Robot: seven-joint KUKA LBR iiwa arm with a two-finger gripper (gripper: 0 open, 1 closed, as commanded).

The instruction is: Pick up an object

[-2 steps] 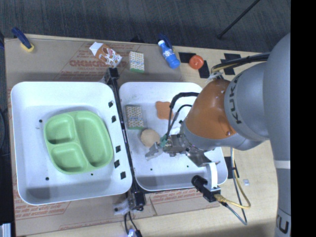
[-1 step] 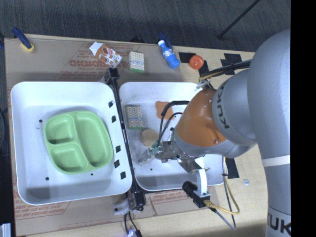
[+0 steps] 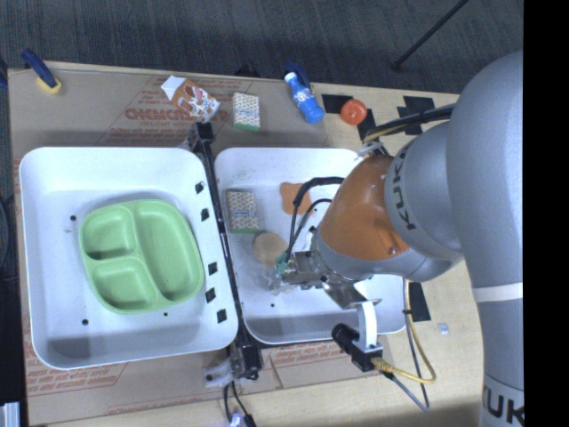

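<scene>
- Arm (image 3: 418,212) nearest the lens: grey bulk and orange band, reaching in from the right and covering the right half of the right bin (image 3: 267,163).
- Gripper (image 3: 289,274) low inside the right bin, pointed down at the floor just below the tan disc (image 3: 267,245).
- Cannot tell whether released or clenched (wrist body in the way); nothing visible between them, so no hold claimed.
- Candidates, all placed from the tan disc: patterned packet (image 3: 242,210) just up and left, near the bin's left wall; orange piece (image 3: 293,196) up and right, partly under a black cable.
- Green tray (image 3: 140,253) well left of the disc, alone in the left bin (image 3: 44,185).
- Outside the bins, well above the disc on the cardboard: second packet (image 3: 246,111), wrapper (image 3: 190,100), blue bottle (image 3: 304,98), orange ball (image 3: 354,110).
- Step in hand, by judgement: descent onto a target, most likely the disc, grasp not yet confirmed.
- Next move calls for: centring over the disc rather than beside it, closing fully, then a straight lift clear of the rim (a flat, low thing, so likely to slip or be missed).
</scene>
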